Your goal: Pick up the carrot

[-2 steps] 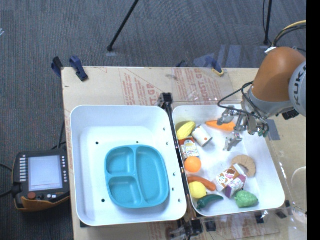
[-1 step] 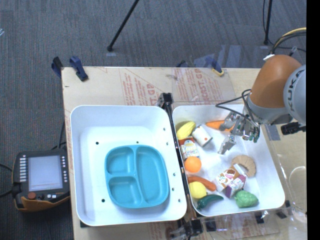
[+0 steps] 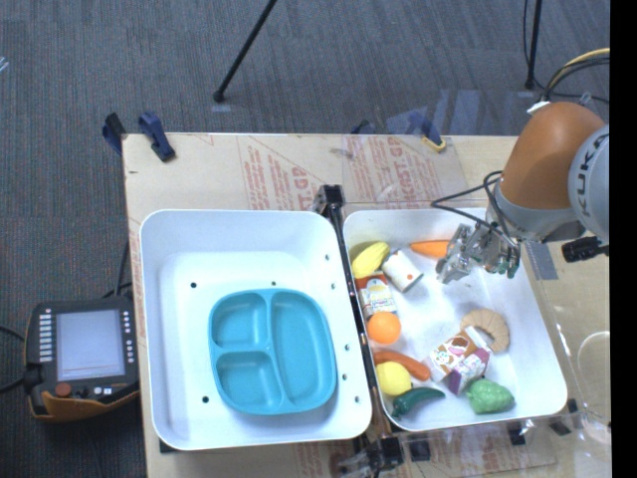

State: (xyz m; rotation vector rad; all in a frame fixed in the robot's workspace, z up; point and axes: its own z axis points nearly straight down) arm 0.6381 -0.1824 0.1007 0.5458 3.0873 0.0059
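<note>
Reaches in from right, grey w/ orange band just above & right of gripper (image 3: 466, 267). Wrist bent down-left, cables looped across it, gripper pointing down & left at a slant. Held low, tips blurred; not clear enough to read more.

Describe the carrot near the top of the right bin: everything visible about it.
The carrot is a small orange cone, smooth and plastic-looking like a toy. It lies flat on the floor of the right bin near the far wall, its length running left to right. A white block sits just to its lower left. The claw hovers close by its right end; contact cannot be confirmed.
</note>
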